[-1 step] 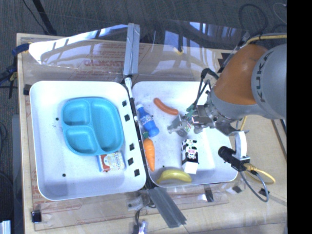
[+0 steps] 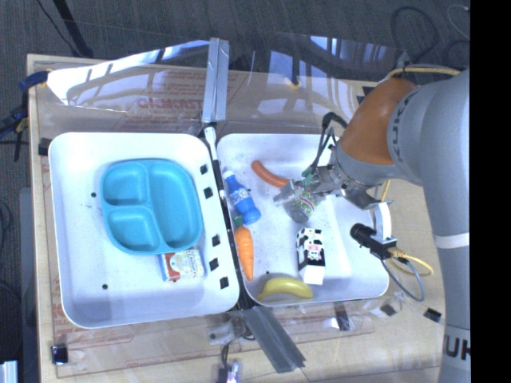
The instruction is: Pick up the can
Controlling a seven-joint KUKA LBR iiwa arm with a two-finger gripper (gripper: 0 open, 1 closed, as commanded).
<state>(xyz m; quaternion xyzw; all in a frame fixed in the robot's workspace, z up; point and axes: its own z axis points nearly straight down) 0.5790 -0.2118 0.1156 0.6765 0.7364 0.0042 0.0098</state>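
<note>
Starting at nine o'clock, the blue tray (image 2: 152, 206) fills the left bin (image 2: 72, 278). Past the divider lie a bottle (image 2: 240, 199), carrot (image 2: 244, 252) and banana (image 2: 284, 288). The can (image 2: 303, 206) sits mid right bin (image 2: 351, 274), at about three o'clock, beneath the gripper (image 2: 307, 188). Whether that gripper grips it I cannot tell, so the lift looks undone.

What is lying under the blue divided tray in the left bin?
A small printed carton sticks out from below the blue tray at its near edge, resting on the left bin floor. How far it reaches beneath, and anything else underneath, is covered by the tray.
</note>
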